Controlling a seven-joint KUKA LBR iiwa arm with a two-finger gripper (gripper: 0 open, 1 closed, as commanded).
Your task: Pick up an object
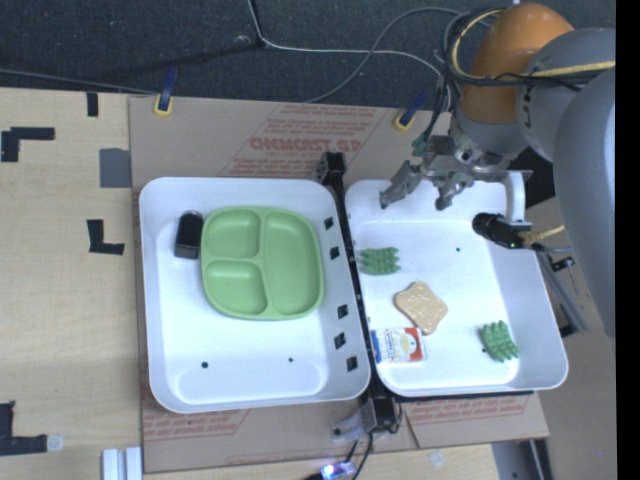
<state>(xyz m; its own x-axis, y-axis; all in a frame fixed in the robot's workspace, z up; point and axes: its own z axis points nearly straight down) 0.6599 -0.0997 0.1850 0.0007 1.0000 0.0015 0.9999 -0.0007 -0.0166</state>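
Note:
My gripper (418, 195) hangs over the far edge of the right bin (520, 298), its two fingers spread apart and open with nothing between them. Below it in that bin lie a green leafy piece (379, 260), a tan slice of toast (421, 307), a small red and white carton (398, 345) and another green piece (498, 340). All four rest on the bin floor, well apart from the fingers.
The left bin (170, 348) holds a green divided plate (262, 262) and a small black block (188, 235) beside it. Black clips (333, 164) join the bins along the middle divider. Cables run across the dark backdrop behind the bench.

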